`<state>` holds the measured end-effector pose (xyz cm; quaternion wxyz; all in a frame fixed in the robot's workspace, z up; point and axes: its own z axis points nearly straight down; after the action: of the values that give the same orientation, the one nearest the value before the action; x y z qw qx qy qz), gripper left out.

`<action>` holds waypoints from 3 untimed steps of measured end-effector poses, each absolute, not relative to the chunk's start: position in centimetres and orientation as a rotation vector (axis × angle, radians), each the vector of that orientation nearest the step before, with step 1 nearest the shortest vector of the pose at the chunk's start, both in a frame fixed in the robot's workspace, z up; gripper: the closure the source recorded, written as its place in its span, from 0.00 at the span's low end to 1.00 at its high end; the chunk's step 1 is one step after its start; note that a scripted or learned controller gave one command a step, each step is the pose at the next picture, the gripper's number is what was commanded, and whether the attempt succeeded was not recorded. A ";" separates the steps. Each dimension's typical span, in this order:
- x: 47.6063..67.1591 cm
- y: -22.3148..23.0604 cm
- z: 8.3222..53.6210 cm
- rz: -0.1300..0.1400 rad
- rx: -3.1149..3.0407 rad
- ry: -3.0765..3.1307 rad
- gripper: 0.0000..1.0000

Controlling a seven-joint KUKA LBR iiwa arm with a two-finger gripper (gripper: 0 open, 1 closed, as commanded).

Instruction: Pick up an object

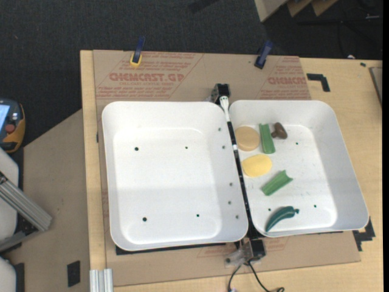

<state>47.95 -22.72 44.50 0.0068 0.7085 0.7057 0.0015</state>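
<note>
The right bin [340,163] holds several small objects near its left side. A tan round disc [247,138] lies at the top, with an upright green stick [266,138] beside it and a small brown lump [279,130] to the right of that. Below them sits a yellow oval piece [257,165]. A green block [276,183] lies tilted under it. A dark green curved pepper-like piece [281,215] rests near the bin's front edge.
The left bin [164,175] stands beside the right one, their rims touching along the middle. Both sit on a brown cardboard sheet [152,72] held by a yellow clamp [136,58] and a blue clamp [263,55]. Cables lie at the front edge.
</note>
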 end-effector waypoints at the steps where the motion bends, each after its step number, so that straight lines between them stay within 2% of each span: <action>1: 47.9 -20.5 36.5 -0.004 2.225 2.227 1.00; 2: 50.1 -22.5 54.6 0.012 2.204 2.207 1.00; 3: 50.1 -17.3 44.4 -0.005 2.223 2.234 1.00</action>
<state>50.13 -17.28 44.43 -0.0047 0.7053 0.7088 -0.0017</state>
